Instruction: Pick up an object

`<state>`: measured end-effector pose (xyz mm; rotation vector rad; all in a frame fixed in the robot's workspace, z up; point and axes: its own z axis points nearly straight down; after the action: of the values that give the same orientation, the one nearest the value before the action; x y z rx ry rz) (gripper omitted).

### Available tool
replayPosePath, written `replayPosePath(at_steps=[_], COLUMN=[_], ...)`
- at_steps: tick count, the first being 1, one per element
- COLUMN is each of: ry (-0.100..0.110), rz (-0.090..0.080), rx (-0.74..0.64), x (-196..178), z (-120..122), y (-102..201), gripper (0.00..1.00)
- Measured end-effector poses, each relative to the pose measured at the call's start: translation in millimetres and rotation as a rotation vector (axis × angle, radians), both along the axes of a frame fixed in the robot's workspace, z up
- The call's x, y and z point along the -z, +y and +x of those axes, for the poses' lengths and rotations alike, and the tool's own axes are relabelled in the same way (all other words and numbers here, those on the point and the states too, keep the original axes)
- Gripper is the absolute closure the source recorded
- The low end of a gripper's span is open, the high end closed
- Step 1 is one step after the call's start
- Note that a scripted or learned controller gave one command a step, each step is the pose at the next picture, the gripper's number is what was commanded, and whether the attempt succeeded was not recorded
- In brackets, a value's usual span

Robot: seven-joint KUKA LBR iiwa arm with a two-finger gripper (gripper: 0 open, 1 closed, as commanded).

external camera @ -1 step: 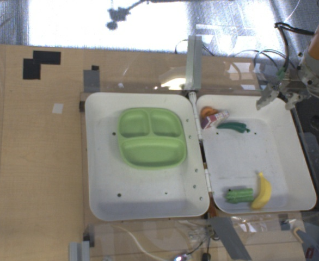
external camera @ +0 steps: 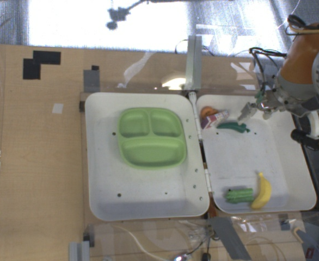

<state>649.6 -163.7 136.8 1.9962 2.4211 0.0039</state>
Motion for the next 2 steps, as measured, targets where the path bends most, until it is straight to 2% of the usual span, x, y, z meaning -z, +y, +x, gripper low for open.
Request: replayPosePath(at_steps=[1, 2], ry=[-0.024, -0.008], rz=[-0.004, -0.002], rx=[-0.035, -0.073], x=[27.1, 47.2], z=[8.2, -11.3], y=[-3.3, 1.7], gripper=[0.00, 0.00])
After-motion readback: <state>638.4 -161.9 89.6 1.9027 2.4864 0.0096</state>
